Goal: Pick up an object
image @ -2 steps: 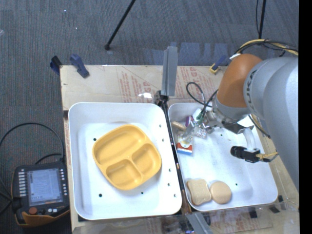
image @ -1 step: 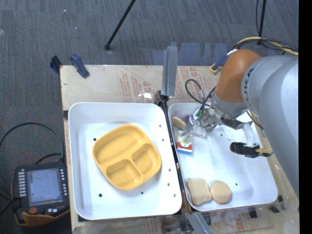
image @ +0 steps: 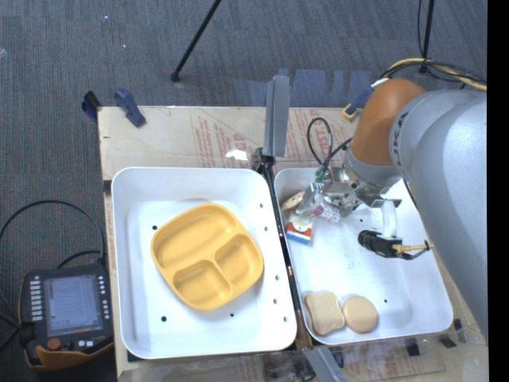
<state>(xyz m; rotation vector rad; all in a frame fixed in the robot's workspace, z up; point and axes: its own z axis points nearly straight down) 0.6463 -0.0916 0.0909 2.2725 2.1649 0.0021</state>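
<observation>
**Bench (image: 207,134), two bins – gripper (image: 326,201) low in the right one**

Dark carpet (image: 79,38) surrounds the bench, and the two white bins sit on it side by side. The arm (image: 445,157) reaches in from the right, and its gripper is down at the far left corner of the right bin (image: 398,293), close to the wall shared with the left bin (image: 127,213).

A small red, white and blue box (image: 300,231) lies just beside the gripper, on its near-left side; whether they touch is unclear. A pale biscuit (image: 292,200) (partly hidden) lies just left of the gripper, against the bin wall.

The gripper's tip is lost in clutter and glare – whether it is open, closed or holding anything cannot be told.

A tan slice (image: 324,312) and a round bun (image: 360,313) lie touching at the right bin's near edge, well apart from the gripper. A yellow plate (image: 207,255) with three compartments lies in the left bin.
</observation>
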